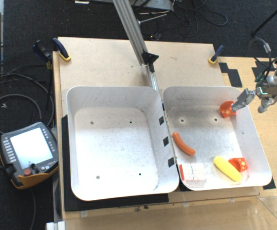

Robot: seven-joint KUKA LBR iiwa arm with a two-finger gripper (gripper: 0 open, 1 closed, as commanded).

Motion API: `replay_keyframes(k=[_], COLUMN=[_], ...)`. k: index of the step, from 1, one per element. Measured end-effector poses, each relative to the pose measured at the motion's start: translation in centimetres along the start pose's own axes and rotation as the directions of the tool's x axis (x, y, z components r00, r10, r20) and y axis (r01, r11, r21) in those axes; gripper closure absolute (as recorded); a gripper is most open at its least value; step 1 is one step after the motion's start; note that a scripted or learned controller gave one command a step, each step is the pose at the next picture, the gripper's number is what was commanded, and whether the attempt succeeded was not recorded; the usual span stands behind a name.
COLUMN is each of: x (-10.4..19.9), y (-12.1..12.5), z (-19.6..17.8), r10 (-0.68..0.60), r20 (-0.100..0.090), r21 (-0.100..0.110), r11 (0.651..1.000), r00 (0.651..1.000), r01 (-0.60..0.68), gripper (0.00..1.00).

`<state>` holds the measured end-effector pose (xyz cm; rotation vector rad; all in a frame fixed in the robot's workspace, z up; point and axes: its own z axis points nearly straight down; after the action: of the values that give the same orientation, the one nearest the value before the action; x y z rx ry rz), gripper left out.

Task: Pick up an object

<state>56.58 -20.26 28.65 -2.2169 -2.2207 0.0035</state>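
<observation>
Two spread metal tool (256, 103) fingers, bare, beside a blocky orange piece (226, 109).

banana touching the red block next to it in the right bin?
Touching. The camera view shows the banana lying against the red block with no gap between them.

No legible text, brand, number or sign anywhere in the frame. White carton (194, 172) with red trim, lower part of the right bin (253, 143): printing present but too small and blurred to read. Teach pendant (28, 153), left edge of frame: screen glares blank white, no characters resolvable; button markings unreadable. Black squares (166, 141) along the wall between the bins: plain patches, no lettering visible.
</observation>
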Motion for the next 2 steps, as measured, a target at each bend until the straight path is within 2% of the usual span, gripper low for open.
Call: replay_keyframes(k=[1,2], x=[0.0,0.0], y=[0.1,0.2], z=[-0.2,6.2], r10=[-0.001,0.002], r20=[0.001,0.000], r21=[-0.004,0.002], r11=[1.000,1.000], r00=[1.000,1.000], r01=[0.001,-0.002], gripper=[0.00,0.00])
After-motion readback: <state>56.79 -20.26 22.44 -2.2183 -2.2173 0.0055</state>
